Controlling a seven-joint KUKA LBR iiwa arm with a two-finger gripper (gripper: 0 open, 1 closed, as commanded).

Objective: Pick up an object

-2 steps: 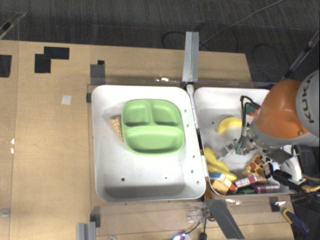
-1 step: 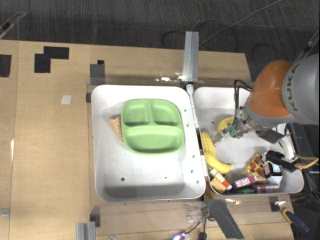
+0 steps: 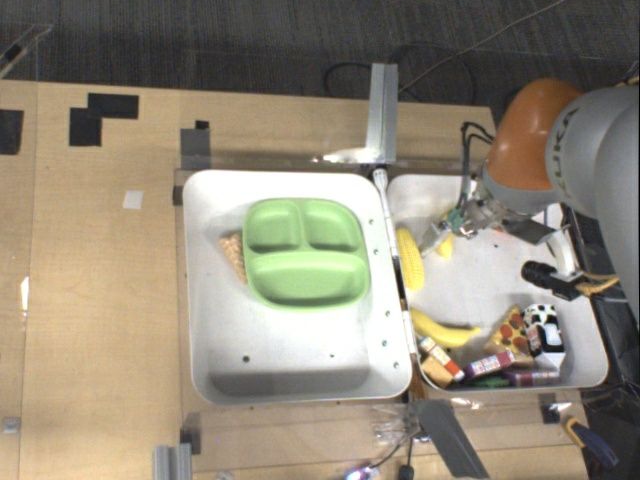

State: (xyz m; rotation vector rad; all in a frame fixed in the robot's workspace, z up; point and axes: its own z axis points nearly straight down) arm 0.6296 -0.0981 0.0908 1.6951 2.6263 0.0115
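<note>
Light wood bench (image 3: 90,298); dark, probably carpeted floor (image 3: 250,18) behind; black cable (image 3: 480,43).

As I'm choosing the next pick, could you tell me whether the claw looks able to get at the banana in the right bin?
Probably yes: the banana lies uncovered on the bin floor, apart from the claw, with bare white floor between them; only small packets crowd its lower side.

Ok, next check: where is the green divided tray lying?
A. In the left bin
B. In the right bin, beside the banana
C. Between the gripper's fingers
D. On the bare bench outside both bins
A: the green tray lies flat in the left bin, while the banana and the gripper are over in the right bin.
</note>
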